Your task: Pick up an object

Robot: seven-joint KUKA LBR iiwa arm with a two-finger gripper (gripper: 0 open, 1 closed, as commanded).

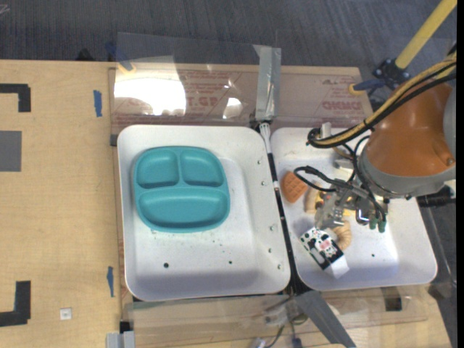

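Observation:
My gripper (pixel 336 214) hangs low over the middle of the right bin (pixel 406 259), reaching in from the right under the grey and orange wrist. Just left of it lies an orange-brown bread-like piece (pixel 293 186). A small black-and-white patterned box (pixel 323 249) lies directly below the gripper in the view, toward the bin's front. A tan piece (pixel 343 235) shows partly between the box and the gripper, and another tan bit (pixel 312 201) sits beside the bread-like piece. The gripper hides part of what lies under it.
The left bin (pixel 246 259) holds a teal divided plate (pixel 181 188) in its upper left. A metal divider (pixel 275 194) separates the two bins. Cables (pixel 341 138) loop from the arm over the right bin's back. Taped cardboard (pixel 217 89) lies behind both bins.

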